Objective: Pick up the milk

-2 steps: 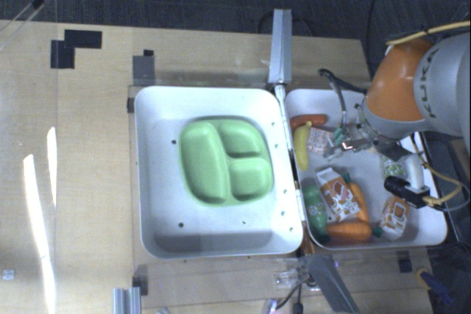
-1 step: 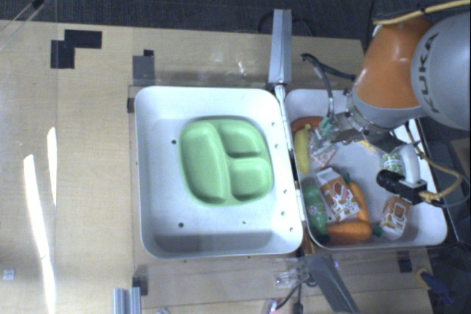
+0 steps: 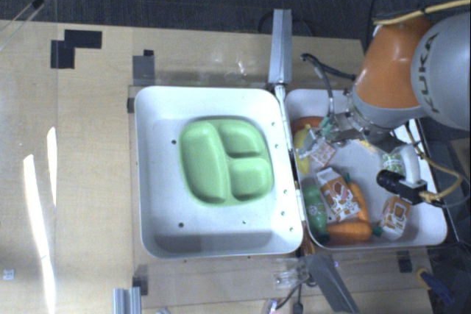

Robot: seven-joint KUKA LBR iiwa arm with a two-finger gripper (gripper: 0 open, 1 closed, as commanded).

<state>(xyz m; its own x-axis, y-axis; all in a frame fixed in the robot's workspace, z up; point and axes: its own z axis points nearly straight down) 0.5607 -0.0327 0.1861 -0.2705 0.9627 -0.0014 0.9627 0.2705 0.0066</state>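
The arm (image 3: 412,62) covers the right bin's (image 3: 434,235) upper part and whatever lies beneath it, the gripper (image 3: 331,130) is too tangled in clutter to read, and the small cartons' (image 3: 340,196) printing is too blurred to make out.

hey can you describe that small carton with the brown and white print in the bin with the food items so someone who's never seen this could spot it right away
Start at the right white bin, the one under the grey and orange arm. Near its middle, a small carton lies tilted against an orange carrot-shaped toy at the bin's near edge. Its white face with brown print sets it apart from the green and orange items beside it.
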